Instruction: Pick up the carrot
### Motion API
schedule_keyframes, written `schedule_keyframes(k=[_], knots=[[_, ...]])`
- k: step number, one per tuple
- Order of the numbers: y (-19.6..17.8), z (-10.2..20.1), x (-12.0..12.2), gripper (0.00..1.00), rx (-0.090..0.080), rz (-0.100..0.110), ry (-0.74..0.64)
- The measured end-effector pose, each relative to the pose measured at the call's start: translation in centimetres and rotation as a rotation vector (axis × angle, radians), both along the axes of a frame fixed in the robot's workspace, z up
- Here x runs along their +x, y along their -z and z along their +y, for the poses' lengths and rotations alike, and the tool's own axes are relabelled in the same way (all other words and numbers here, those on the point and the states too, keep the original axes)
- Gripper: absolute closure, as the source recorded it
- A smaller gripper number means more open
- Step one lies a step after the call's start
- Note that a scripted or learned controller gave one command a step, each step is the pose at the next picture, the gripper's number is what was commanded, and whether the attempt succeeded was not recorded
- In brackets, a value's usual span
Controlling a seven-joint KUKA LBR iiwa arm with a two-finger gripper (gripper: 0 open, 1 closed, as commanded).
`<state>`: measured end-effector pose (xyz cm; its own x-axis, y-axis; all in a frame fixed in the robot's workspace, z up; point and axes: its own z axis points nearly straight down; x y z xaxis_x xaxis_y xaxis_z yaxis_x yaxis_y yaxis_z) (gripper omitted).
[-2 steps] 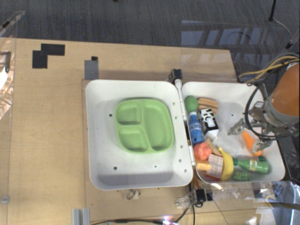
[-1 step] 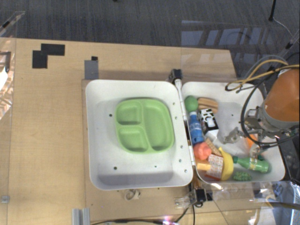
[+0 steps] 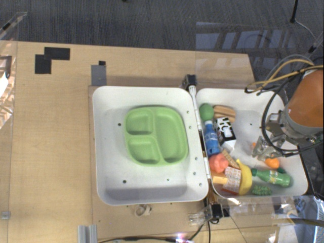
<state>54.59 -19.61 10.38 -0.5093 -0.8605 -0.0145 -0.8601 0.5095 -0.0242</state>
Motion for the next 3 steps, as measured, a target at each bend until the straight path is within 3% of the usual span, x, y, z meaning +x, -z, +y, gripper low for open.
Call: schedule_keyframes(k=[1, 2, 3], knots=[[0.1, 0.0, 0.0, 0.0, 0.001, 0.001, 0.0], [1.1, 0.2, -2.9, 0.0, 0.008, -0.003, -0.089], [1.1, 0.5, -4.5, 0.0, 0.005, -0.009, -0.256]])
